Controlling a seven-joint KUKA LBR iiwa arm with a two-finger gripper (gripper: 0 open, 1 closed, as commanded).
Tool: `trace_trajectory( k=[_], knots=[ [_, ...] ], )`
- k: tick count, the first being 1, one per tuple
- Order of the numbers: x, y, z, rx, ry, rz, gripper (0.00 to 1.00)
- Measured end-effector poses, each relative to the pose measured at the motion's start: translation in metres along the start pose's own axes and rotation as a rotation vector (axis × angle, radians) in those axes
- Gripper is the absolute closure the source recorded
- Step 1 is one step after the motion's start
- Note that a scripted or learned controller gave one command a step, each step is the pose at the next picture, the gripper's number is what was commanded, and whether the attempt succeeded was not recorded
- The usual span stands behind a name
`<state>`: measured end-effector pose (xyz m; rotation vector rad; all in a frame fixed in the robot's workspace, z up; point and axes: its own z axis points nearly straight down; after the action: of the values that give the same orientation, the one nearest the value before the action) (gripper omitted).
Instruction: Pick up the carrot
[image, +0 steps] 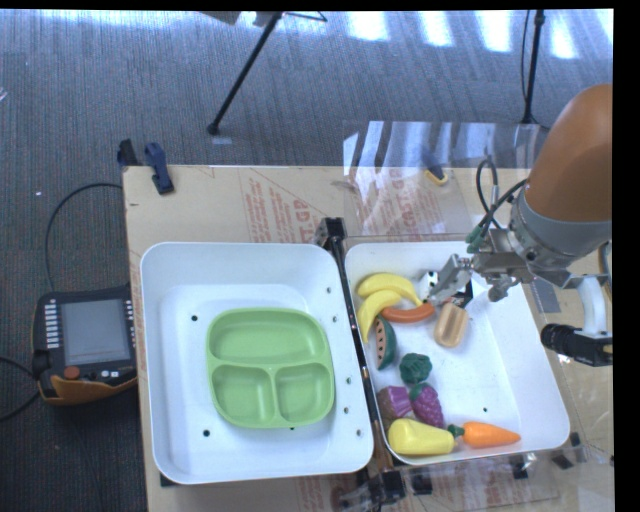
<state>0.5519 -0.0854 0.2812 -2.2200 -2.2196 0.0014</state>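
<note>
Where the arm reaches in from the right of the frame, its hand (452, 283) hangs over the upper middle of the right bin (530, 395), metal parts and black fingers low above the toys; whether those fingers stand apart or together cannot be told from this slant. Nothing is seen between them.

Both bins are shallow, white, smooth plastic with rounded corners, set side by side on a pale tabletop (250, 200). The left bin (170, 280) bears a glossy lime-green tray (270, 366) with three rounded compartments.

Toy foods of shiny plastic lie in the right bin. Two curved yellow bananas (380, 296) sit at the upper left, with a long orange-red sausage (408, 313) just beside them and a tan, rounded bread-like piece (450, 325) close under the hand. Below come a watermelon slice (385, 344), a knobbly dark green broccoli (416, 368), a bumpy purple bunch of grapes (427, 405) and a smooth yellow pear (420, 437).

The carrot (488, 435) lies at the lower edge of the right bin, a tapered orange cone with a small green top, its green end touching the pear and its point aimed right. It rests well apart from the hand, toward the bottom of the frame and slightly right of it, with the broccoli and grapes between.

A grey teach pendant (85, 340) lies on the dark carpet at the left.
</note>
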Motion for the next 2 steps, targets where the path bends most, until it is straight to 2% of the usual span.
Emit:
trace_trajectory(
  k=[1, 2],
  knots=[
    [-0.02, -0.037, 0.121, 0.016, 0.003, 0.078, 0.0],
    [-0.02, 0.018, 0.192, -0.007, -0.001, 0.141, 0.0]
  ],
)
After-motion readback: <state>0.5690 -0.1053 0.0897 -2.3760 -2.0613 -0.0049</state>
